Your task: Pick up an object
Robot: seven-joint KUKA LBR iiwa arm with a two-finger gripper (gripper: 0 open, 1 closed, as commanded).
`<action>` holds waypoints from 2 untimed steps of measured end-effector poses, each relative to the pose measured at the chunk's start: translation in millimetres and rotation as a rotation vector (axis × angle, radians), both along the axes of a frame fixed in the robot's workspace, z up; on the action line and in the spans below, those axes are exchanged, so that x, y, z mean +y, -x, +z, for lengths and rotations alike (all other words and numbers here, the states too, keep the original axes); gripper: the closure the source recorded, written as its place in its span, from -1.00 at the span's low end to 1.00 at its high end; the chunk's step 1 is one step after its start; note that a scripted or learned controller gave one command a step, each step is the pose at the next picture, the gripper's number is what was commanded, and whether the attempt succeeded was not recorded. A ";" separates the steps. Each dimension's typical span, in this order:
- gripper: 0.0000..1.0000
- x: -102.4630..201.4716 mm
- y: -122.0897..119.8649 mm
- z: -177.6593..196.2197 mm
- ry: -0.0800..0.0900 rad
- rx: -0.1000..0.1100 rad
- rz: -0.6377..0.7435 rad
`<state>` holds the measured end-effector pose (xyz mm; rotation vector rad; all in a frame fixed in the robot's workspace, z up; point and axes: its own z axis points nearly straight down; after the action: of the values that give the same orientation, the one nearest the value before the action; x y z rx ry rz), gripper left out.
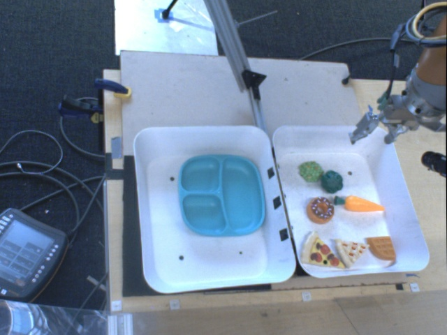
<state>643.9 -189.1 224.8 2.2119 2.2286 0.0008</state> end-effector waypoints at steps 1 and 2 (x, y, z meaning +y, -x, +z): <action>-1.00 -0.2 0.0 0.1 0.001 0.000 0.001; -1.00 -0.2 -9.1 -56.8 0.000 0.003 0.001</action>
<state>652.9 -189.3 168.0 2.2126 2.2315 -0.0021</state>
